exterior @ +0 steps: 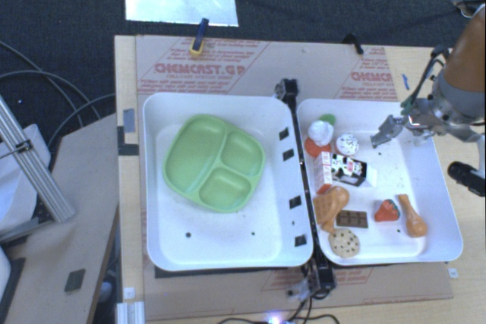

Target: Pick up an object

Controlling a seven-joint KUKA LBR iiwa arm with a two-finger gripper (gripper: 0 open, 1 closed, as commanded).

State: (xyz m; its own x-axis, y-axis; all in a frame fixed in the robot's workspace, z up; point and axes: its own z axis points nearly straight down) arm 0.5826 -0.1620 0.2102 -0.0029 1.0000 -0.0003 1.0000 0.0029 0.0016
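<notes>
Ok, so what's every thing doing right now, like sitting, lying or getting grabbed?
Green divided plastic plate: flat, left bin.
Two-finger gripper: above right bin, holding nothing.
Round chocolate-chip cookie: flat, right bin.
Tan toy drumstick: lying down, right bin.
Brown chocolate bar: flat, right bin.

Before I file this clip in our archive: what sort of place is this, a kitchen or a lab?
Most likely a robotics lab, not a kitchen. Two white bins sit on a cardboard-covered bench, toy food such as a cookie lies in the right one, and loose cables run across the dark floor.
</notes>
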